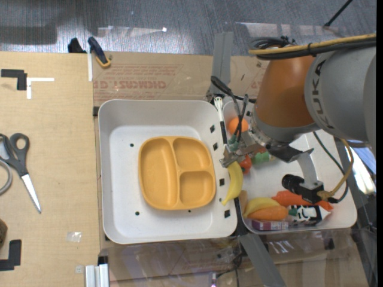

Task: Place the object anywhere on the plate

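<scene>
The worktop was a pale wooden board, with grey carpet behind it and a pair of scissors lying near its left edge. Two shallow white bins stood side by side on it. The left bin carried a yellow plate with three compartments, and nothing lay on that plate. The right bin was largely covered by the grey arm with its orange band, so much of its floor could not be seen.

The gripper was low over the left rim of the right bin, dark and small (partly lost among cables), and I could not tell if it was spread or closed, or gripping anything. A banana lay just under it along the border between the bins. An orange ball showed behind it, half hidden. More toy food, yellow and orange, was crowded at the front of the right bin, hard to separate.
</scene>
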Robot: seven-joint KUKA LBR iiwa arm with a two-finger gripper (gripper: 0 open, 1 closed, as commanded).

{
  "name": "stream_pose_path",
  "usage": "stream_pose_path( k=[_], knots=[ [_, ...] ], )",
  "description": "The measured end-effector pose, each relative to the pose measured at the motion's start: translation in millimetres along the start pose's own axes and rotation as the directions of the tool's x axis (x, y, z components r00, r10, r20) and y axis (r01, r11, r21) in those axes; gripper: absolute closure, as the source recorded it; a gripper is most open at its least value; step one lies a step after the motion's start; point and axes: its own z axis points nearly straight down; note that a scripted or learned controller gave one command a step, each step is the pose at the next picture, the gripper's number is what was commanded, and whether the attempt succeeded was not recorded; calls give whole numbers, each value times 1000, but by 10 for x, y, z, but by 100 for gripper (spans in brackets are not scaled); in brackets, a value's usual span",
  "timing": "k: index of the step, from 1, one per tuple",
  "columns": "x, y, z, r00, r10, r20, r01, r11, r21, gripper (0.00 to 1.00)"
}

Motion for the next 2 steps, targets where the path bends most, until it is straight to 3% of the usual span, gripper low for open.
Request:
stream_pose_path(
  k=[1, 2],
  knots=[
    [-4, -1, -1, 1000, 0, 0, 0, 1000, 0, 0],
    [-4, -1, -1, 1000, 0, 0, 0, 1000, 0, 0]
  ],
)
